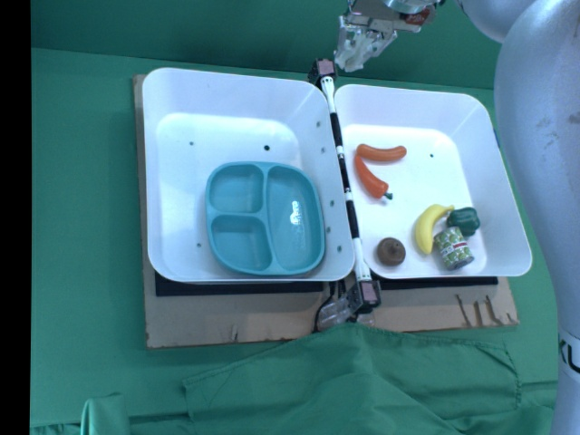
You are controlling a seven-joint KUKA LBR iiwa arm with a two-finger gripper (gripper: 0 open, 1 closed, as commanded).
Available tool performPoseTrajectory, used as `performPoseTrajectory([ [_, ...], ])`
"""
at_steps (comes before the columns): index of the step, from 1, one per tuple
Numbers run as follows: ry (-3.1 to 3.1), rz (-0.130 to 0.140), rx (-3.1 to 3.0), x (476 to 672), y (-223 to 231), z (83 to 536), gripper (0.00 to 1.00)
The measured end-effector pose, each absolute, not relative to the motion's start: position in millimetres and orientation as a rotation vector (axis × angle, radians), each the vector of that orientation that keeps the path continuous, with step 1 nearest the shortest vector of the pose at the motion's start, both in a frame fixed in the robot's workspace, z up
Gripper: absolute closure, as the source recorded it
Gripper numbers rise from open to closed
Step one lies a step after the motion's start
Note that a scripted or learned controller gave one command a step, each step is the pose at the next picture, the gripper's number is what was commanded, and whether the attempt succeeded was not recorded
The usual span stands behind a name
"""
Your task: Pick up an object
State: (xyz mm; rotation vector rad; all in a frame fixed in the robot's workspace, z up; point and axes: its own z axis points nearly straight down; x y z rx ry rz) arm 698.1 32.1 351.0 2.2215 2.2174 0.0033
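Observation:
The right bin (489, 152) holds an orange sausage (381, 153), an orange carrot (372, 178), a yellow banana (429, 227), a dark green pepper (464, 219), a small labelled can (453, 248) and a brown round piece (391, 251). In the left bin (181, 107) lies a teal divided plate (265, 217). My gripper (352, 59) hangs high above the far end of the seam between the bins, well apart from every object, with nothing seen between its fingers.
A black-and-white rod (341, 166) with clamps runs along the seam between the bins. The bins rest on a cardboard sheet (227, 320). Green cloth (344, 383) bunches at the front. The grey arm (539, 152) fills the right side.

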Motion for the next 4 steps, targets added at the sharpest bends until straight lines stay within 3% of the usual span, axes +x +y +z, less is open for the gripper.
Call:
performPoseTrajectory([
  [1, 2.217, 0.003, 2.222, 686.1, 71, 352, 1.0],
  [2, 2.214, 0.007, 2.221, 700.7, 59, 367, 1.0],
  [3, 2.215, 0.004, 2.223, 700.4, 69, 364, 1.0],
  [4, 2.217, 0.007, 2.221, 700.6, 122, 356, 1.0],
])
